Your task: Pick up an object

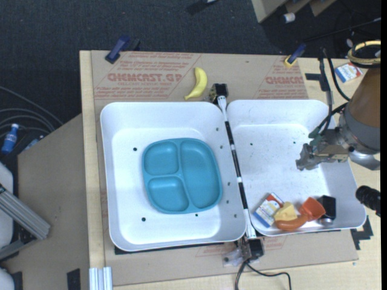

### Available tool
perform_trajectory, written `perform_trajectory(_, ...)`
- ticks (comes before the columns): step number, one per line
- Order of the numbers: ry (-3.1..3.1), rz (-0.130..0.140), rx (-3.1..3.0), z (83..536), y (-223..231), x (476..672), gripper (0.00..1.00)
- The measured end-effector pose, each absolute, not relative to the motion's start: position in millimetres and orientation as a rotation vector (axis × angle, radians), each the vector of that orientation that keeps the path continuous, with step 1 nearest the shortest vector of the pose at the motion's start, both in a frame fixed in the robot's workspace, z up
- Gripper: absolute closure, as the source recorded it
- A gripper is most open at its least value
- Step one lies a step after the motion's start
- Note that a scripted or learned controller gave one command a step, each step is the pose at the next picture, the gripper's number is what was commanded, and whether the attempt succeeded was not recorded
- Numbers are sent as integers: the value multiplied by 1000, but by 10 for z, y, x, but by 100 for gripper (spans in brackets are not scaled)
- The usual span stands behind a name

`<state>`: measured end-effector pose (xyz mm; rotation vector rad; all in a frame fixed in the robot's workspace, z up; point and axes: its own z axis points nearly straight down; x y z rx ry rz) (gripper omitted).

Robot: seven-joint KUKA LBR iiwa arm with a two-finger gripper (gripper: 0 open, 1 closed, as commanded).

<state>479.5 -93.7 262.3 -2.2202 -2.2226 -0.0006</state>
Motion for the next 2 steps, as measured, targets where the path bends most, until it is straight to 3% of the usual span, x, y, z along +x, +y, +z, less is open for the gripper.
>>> perform_trajectory(2,-2224,-1,-2221,2623,-1033,5261,100)
